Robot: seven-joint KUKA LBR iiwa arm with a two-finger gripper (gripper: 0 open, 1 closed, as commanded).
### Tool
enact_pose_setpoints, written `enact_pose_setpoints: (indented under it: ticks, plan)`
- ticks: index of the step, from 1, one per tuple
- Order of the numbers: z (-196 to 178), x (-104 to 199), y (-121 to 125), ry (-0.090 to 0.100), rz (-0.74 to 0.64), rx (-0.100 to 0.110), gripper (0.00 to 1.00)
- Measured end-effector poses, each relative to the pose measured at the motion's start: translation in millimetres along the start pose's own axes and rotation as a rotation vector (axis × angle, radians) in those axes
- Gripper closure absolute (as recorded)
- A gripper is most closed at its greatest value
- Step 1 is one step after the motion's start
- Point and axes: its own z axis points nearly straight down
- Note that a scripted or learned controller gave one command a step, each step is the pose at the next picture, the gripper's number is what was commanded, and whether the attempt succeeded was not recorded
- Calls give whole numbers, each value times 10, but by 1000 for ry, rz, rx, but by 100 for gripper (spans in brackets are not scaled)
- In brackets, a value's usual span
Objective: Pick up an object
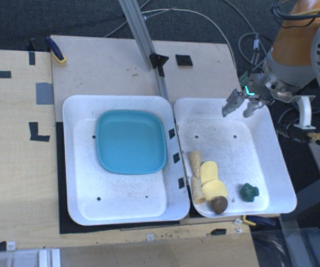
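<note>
Above the right bin [271,149], at its far edge, the gripper [239,107] is hovering with fingers spread, gripping nothing. The objects are lying toward the near edge, well apart from it — one roll [210,181], one cone [196,177], one brown ball [219,204], one green piece [249,192]. One plate [131,141] is sitting in the left bin [73,149].

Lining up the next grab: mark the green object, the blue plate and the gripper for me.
green object [249,192], camera view, its middle
blue plate [131,141], camera view, centre of its flat
gripper [240,107], camera view, midway between its fingertips
</note>
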Motion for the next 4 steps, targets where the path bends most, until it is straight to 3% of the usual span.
enact_pose_setpoints:
  ticks: [1,4]
  plan:
    - [1,0,0,0,0,0,0]
    - [1488,74,-54,0,-1,4,0]
